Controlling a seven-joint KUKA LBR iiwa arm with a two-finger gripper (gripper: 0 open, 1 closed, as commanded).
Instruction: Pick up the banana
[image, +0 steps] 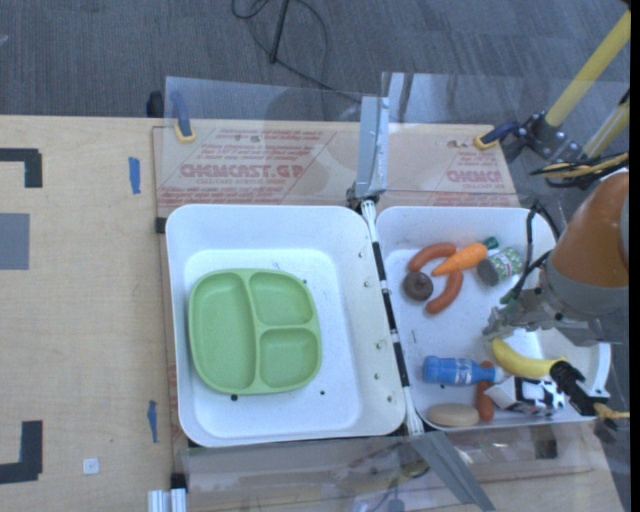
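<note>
Right bin (400, 290) holds banana (522, 362), bottle (455, 372), carrot (462, 259).

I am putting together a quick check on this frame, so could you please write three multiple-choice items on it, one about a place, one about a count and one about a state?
1. Where does the banana lie?
A. In the right bin
B. On the green plate
C. On the bench outside both bins

2. How many compartments does the green plate have?
A. Two
B. Three
C. Five

3. How does the blue bottle sit?
A. Upright on its base
B. Lying on its side
C. Propped upright on the green plate

Answers:
1. A, the yellow banana rests near the right bin's lower right corner, just under the arm.
2. B, ridges divide the plate into one long section and two smaller ones.
3. B, its length runs flat along the bin floor, to the left of the banana.
</note>
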